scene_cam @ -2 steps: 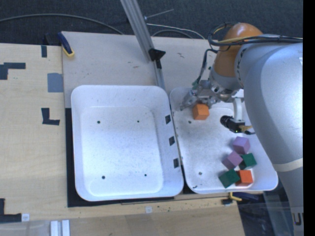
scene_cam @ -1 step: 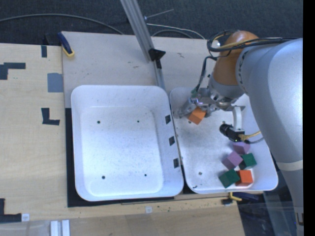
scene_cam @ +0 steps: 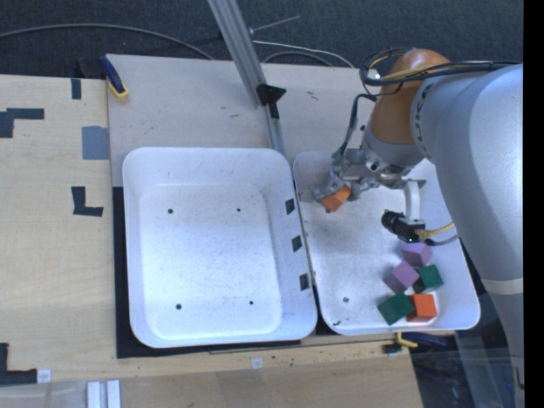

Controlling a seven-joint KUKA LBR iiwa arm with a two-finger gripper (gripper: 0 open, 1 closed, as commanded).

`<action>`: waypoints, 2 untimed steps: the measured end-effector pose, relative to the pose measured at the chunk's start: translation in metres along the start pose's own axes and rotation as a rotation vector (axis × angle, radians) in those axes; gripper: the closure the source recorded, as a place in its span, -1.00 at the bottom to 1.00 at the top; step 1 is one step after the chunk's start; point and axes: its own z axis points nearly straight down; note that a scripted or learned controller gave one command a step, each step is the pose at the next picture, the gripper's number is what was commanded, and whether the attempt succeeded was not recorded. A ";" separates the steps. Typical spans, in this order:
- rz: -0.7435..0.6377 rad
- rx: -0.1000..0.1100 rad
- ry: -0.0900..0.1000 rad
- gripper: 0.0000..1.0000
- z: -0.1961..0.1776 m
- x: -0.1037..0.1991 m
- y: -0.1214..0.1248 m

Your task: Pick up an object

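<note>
Grey arm (scene_cam: 476,143) reaches in over the right bin (scene_cam: 357,253), beside the left bin (scene_cam: 204,245) on the worktop (scene_cam: 51,228). Its tool (scene_cam: 336,195) pinches an orange block (scene_cam: 337,199) above the bin's upper left. Purple, green and orange blocks (scene_cam: 412,291) cluster in the bin's lower right corner.

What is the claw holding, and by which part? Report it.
The claw grips a small orange block by its upper end, above the right bin; the exact contact faces are too small to tell.
</note>
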 end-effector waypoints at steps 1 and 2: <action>-0.004 -0.009 0.005 1.00 -0.096 0.059 -0.016; -0.007 -0.003 0.007 1.00 -0.116 0.139 -0.024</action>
